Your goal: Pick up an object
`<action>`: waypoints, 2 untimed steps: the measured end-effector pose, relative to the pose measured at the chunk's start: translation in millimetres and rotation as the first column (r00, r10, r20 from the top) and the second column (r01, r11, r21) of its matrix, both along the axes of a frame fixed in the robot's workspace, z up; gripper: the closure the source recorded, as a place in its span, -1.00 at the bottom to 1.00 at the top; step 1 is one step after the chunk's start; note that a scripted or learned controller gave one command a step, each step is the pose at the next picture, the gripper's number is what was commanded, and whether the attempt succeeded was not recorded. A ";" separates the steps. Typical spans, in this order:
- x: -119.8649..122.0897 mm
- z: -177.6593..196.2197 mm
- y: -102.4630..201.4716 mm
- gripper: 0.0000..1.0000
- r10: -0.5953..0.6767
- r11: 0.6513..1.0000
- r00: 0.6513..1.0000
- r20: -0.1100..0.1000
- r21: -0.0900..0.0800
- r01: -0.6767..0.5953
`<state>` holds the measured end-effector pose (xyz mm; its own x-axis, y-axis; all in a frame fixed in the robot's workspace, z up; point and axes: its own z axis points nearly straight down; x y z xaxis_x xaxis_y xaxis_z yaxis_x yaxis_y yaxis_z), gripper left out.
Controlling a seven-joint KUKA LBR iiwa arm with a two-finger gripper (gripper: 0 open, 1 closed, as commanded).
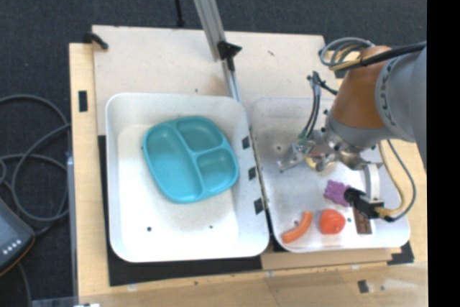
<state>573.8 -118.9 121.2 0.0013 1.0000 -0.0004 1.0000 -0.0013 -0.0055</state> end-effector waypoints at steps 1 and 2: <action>2.5 15.1 -1.5 1.00 -0.005 1.000 1.000 0.009 0.000 0.005; 5.9 59.2 0.1 1.00 0.004 1.000 1.000 0.011 -0.001 -0.004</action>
<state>579.6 -118.8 180.3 -0.0027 1.0000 -0.0013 1.0000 0.0027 0.0057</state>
